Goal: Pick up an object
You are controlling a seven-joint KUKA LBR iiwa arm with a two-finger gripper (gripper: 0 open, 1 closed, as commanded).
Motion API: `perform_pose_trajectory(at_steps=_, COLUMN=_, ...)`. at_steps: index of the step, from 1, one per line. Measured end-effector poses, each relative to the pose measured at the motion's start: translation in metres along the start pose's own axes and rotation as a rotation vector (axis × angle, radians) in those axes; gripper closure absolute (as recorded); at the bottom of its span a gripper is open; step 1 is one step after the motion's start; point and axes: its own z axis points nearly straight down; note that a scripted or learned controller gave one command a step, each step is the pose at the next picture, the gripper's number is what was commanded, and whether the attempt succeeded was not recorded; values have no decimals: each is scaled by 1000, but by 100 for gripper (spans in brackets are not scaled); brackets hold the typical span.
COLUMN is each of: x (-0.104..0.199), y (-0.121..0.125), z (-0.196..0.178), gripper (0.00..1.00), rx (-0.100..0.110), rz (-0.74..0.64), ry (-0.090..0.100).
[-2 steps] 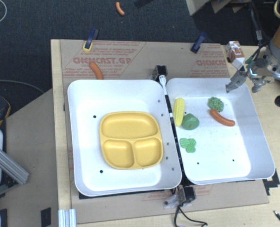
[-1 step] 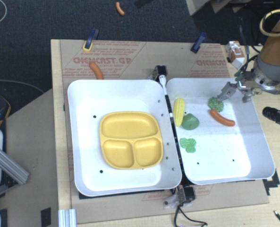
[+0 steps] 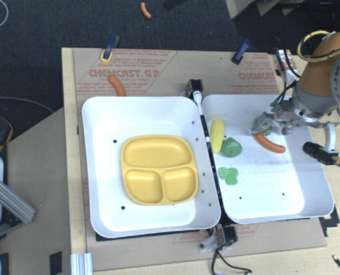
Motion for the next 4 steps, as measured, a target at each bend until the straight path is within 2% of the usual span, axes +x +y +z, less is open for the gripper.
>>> perform_pose_trajectory(at_steps=1, x=1, y=0, z=4, gripper=0, rx=-4, rz=0, ry=-2)
perform_pose_trajectory(at_steps=2, x=0, y=1, z=-8, gripper=100, rx=-8, rz=-1, ry=-3)
perform_pose_trajectory(at_steps=4, x=14, y=17, z=-116, gripper=100, rx=-17, rz=-1, ry=-6)
